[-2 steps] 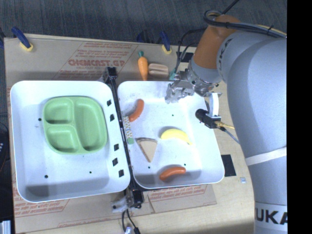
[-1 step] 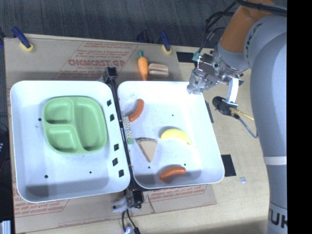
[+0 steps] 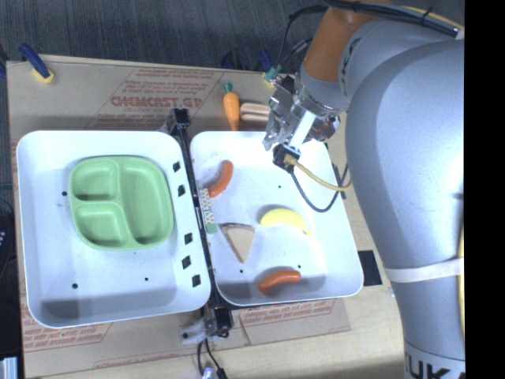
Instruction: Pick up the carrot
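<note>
Small orange carrot with green top lies on tabletop just behind right white bin. End effector hovers over bin's far edge; grip state unclear.

Cardboard-covered bench with two white bins, carrot behind them.

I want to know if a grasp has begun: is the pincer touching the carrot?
Apart. The camera view shows the carrot lying behind the right bin's far rim, with bare cardboard between it and the pincer.
</note>
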{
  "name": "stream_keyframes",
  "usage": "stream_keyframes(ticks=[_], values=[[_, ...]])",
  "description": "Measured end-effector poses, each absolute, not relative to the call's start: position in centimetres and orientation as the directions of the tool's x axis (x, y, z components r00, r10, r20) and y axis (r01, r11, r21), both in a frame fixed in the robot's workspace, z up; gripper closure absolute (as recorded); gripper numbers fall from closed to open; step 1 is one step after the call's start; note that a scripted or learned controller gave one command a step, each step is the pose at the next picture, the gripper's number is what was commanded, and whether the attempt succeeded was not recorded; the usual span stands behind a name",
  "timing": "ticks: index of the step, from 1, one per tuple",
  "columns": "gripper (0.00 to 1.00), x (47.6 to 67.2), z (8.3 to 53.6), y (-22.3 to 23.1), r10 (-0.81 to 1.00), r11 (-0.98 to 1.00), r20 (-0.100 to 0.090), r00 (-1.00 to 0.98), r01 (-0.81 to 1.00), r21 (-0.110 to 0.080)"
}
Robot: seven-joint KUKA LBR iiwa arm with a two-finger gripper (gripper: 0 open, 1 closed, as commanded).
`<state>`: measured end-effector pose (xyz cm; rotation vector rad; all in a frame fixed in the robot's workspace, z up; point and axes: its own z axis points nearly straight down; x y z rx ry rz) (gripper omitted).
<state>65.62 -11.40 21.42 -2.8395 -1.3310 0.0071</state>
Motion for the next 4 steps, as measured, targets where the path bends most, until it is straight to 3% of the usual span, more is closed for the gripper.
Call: stream_keyframes(ticks=[1, 2, 3, 4], values=[[1.00, 62.2, 33.4, -11.0, 0.531, -0.847, -0.002, 0.847, 0.531, -0.004], [1.00, 56.9, 24.9, -5.4, 0.561, -0.828, -0.005, 0.828, 0.561, -0.006], [1.00, 57.2, 38.0, -7.7, 0.416, -0.909, -0.001, 0.909, 0.416, -0.002], [1.00, 48.5, 30.8, -4.8, 0.309, -0.951, -0.006, 0.951, 0.309, -0.004]])
